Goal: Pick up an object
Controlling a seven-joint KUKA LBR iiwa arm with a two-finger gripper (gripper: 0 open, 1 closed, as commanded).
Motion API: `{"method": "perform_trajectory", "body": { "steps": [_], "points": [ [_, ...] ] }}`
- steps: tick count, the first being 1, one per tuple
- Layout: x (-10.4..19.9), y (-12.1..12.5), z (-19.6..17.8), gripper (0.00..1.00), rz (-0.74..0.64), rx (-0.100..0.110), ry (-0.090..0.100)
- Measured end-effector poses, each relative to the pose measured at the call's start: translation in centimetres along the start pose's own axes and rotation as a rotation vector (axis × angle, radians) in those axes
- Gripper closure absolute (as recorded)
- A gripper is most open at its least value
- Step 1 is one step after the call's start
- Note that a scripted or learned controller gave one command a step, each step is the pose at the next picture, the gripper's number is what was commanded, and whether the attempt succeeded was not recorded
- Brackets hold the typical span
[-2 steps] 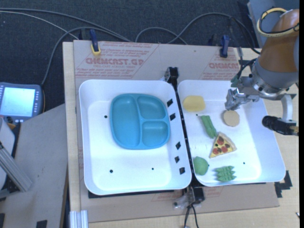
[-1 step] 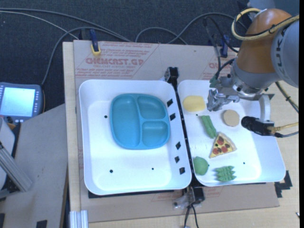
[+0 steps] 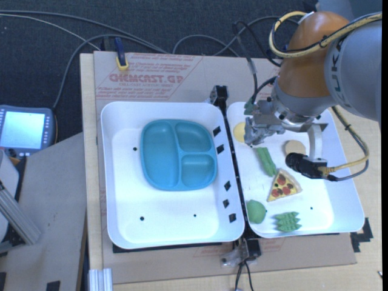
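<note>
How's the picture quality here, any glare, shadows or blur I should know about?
Camera view: even overhead light; soft sheen on the orange band and the blue divided tray, no harsh glare. The arm casts a faint shadow in the right bin near the gripper. The pizza slice toy looks slightly soft.

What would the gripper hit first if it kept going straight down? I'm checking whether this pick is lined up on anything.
Probably the bin floor near the yellow piece, or that piece itself; the gripper hangs beside it. Depth is unclear.
</note>
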State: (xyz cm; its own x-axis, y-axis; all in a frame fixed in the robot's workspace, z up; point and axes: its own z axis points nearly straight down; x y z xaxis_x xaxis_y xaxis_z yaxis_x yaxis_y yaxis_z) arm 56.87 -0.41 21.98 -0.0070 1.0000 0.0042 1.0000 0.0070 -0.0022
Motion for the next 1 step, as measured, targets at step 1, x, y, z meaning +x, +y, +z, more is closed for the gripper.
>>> {"method": "perform_trajectory", "body": {
  "steps": [1],
  "points": [
    [4.98,-0.3,0.8,1.0,0.002,0.001,-0.002]
  ]
}}
